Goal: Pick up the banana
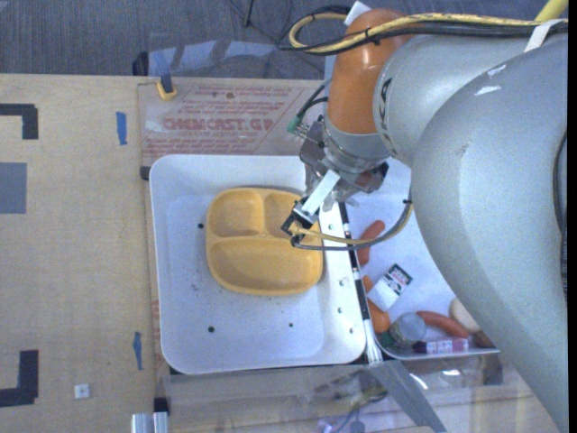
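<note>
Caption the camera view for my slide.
Robot arm reaches over the white bin holding a yellow divided plate; a carrot lies in the neighbouring bin.

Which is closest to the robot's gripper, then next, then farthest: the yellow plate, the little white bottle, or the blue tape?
1. Yellow plate, view's left bin, just beside the gripper.
2. White bottle, view's right bin.
3. Blue tape, far off on the wooden board.
</note>
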### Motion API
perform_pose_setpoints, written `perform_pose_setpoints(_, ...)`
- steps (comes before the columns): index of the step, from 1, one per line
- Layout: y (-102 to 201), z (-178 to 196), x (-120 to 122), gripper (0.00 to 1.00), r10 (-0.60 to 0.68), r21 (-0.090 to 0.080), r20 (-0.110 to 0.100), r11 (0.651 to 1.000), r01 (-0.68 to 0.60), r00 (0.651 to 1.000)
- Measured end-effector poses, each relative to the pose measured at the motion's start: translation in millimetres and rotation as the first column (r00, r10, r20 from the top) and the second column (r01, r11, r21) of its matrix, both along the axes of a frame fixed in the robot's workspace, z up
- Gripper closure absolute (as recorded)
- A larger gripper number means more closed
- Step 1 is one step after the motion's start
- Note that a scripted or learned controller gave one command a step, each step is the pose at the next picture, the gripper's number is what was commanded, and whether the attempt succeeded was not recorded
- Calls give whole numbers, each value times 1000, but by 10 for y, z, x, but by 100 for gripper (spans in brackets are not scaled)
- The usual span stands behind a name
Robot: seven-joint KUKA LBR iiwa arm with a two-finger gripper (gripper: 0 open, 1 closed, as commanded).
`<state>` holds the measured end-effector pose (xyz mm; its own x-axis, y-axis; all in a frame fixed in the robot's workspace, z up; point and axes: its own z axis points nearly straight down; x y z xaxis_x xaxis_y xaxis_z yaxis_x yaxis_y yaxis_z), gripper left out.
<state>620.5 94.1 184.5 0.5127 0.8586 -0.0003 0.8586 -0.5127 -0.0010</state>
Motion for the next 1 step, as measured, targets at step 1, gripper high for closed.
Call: perform_pose_setpoints(1,527,-751,409,100,-227,4,6,974,227,974)
